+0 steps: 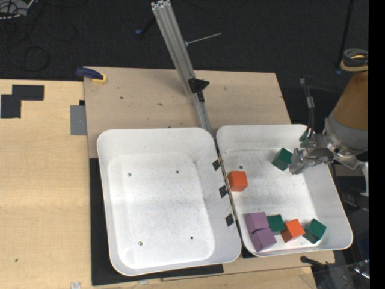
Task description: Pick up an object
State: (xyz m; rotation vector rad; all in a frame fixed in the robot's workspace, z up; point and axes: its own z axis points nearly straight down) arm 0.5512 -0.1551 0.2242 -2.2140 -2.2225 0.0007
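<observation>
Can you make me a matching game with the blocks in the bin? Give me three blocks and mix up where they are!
Blocks:
1. orange block
2. purple block
3. green block

Places:
A. next to the gripper, near the right bin's far side
B. alone, close to the divider between the bins
C. in the cluster along the right bin's near edge

Pairs: 1-B, 2-C, 3-A
</observation>
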